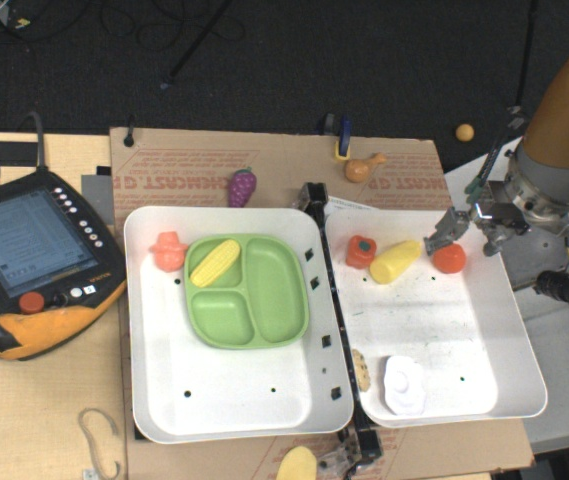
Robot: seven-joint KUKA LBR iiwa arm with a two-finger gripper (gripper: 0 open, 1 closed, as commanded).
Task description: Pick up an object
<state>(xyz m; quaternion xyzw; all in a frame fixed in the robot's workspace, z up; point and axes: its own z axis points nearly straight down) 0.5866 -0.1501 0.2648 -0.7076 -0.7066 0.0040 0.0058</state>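
gripper (461, 230) above right bin (524, 368) far edge, fingers spread over red ball (450, 258) | yellow piece (395, 262), red block (361, 251) beside it | white cup (404, 384) near front | left bin (154, 368): green tray (264, 308) with corn (214, 262)

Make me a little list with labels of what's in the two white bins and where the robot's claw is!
left bin: green plate holding yellow corn; pink toy beside the plate
right bin: yellow toy, small red toy, red ball, white object
claw: over the right bin's far edge, next to the red ball
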